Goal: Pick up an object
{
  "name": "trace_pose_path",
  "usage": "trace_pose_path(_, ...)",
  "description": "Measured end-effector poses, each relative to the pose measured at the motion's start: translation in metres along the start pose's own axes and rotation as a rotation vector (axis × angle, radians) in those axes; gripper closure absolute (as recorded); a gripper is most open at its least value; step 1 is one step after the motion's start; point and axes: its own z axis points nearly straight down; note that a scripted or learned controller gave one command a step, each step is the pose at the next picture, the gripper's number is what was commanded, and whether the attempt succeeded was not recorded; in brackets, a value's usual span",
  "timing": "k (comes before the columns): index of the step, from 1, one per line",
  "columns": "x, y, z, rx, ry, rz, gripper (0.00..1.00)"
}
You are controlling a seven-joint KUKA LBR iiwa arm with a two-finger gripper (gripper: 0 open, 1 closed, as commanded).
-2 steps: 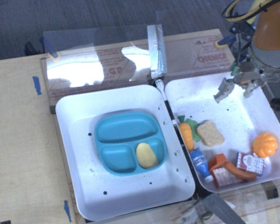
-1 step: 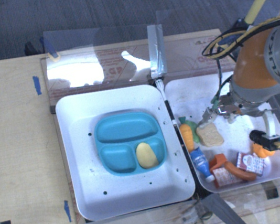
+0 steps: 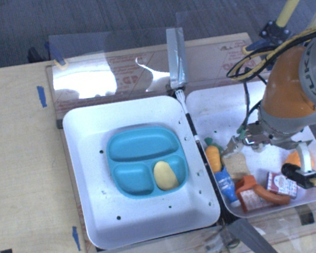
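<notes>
Carrot [image 3: 213, 158] against right bin's left wall | gripper [image 3: 236, 141] near, grip unclear

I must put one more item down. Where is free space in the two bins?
Left bin: bare white floor all round the blue tray; its two compartments without the yellow piece are also bare. Right bin: bare at the far end; the near end is crowded with items, under the arm.

I log: left bin [image 3: 89, 182] holds divided tray [image 3: 143, 143], potato [image 3: 165, 175] in its lower-right compartment; right bin [image 3: 214, 104] holds clustered items.
</notes>
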Motion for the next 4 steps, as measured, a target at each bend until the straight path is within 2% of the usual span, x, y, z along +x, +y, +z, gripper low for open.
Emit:
trace_pose_path(1, -0.007, 0.107, 0.01, 0.017, 0.004, -0.066, 0.0)
trace_pose_path(2, -0.008, 0.057, 0.008, 0.017, 0.005, -0.208, 0.0)
trace_pose_path(3, -0.008, -0.015, 0.006, 0.017, 0.005, -0.24, 0.0)
trace_pose_path(4, -0.012, -0.053, 0.0, -0.008, -0.001, -0.179, 0.0)
